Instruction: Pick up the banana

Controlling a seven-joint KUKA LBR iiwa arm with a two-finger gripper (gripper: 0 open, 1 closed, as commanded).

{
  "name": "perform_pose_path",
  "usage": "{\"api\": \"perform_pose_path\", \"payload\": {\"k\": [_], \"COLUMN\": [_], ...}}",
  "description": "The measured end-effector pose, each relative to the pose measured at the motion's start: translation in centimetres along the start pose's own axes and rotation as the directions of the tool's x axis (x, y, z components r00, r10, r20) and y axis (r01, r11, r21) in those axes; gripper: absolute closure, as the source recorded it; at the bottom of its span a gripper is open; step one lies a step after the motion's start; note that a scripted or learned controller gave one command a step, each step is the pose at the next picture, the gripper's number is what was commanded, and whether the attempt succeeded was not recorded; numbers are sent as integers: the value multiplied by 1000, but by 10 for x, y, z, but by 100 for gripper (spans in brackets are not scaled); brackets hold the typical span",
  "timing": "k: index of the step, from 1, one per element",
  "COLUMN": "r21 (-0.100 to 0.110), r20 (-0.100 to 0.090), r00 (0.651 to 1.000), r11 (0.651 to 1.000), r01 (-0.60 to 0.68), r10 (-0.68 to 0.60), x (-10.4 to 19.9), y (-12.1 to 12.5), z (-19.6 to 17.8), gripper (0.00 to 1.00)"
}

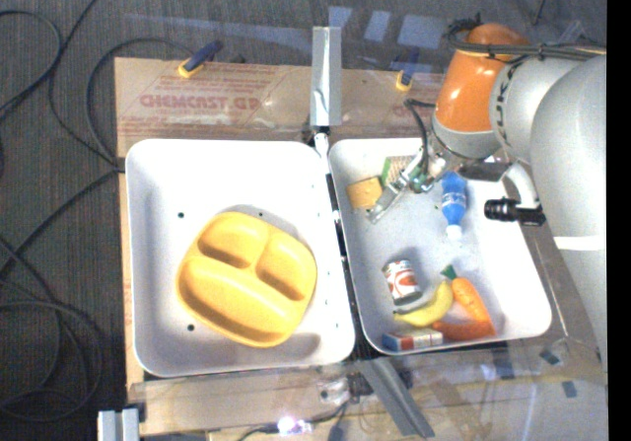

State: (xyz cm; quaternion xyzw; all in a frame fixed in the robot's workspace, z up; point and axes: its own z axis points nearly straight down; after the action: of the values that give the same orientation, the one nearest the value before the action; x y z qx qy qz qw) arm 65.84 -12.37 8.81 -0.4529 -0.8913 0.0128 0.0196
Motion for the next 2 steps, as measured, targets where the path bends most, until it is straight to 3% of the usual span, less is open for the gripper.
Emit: {"api": "perform_pose_path", "payload": {"k": [1,2], "r21": [15,-9], "r20": [-10,58], "r00": [815,708], "r11": [815,708], "r01": [579,706], "r10": [-579,-704], "x": [-37,57], "y": [-35,-131], "z": [0,5], "gripper": [0,0]}}
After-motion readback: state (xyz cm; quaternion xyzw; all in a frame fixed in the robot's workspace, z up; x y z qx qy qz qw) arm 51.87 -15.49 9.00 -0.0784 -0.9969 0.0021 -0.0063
